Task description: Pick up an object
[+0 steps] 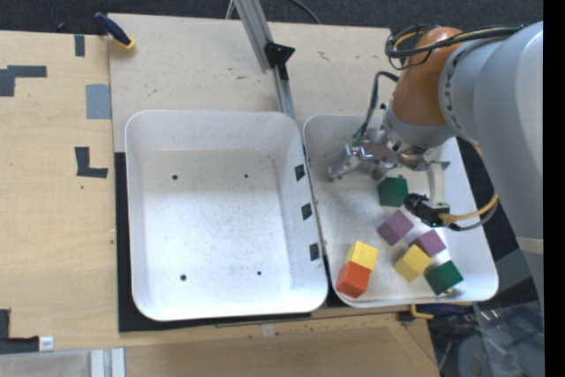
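Robot arm reaching into the right of two white bins, above a scatter of coloured blocks.

Nearest the camera in the right bin (477,278), an orange block (353,279) touches a yellow block (361,256) along the bin's front edge. Just right lie a second yellow block (411,262), a green block (443,276) and two purple blocks (395,228) (430,241). Farther back sits a dark green block (393,191). Beyond it hangs the gripper (342,169); whether it is spread or pinching cannot be made out. The left bin (141,190) lies beside the right bin.
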{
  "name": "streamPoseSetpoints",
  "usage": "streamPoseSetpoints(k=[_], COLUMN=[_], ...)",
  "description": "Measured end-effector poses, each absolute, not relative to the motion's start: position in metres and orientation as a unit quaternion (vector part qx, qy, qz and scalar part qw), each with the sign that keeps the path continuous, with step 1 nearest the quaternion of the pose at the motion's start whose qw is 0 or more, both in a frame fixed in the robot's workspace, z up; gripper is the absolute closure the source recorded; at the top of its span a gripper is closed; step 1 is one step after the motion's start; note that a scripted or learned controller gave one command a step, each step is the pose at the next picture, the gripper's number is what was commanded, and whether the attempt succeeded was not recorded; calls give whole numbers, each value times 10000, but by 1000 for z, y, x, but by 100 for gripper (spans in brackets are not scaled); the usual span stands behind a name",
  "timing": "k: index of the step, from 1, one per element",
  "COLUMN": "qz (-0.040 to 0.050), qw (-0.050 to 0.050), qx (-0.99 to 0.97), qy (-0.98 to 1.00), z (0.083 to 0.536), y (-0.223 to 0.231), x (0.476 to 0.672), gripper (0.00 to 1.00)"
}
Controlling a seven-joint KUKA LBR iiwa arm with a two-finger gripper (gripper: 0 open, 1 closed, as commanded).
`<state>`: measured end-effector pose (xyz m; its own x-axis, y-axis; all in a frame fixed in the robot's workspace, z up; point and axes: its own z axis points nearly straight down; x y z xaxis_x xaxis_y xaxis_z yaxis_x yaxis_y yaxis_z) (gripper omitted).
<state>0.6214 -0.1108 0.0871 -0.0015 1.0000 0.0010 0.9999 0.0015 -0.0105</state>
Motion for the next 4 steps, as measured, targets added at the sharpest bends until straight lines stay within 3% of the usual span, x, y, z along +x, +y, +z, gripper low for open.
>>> streamPoseSetpoints(k=[1, 2, 3, 4], qz=[-12, -1, 8, -11], qw=[-28, 4, 13, 17], qx=[-7069, -7089, -7065, -7046], qy=[-7073, -7053, -7077, -7096], z=[190, 91, 101, 153], y=[-131, -195, -191, -119], x=[593, 572, 572, 538], gripper=[0, 0, 100, 100])
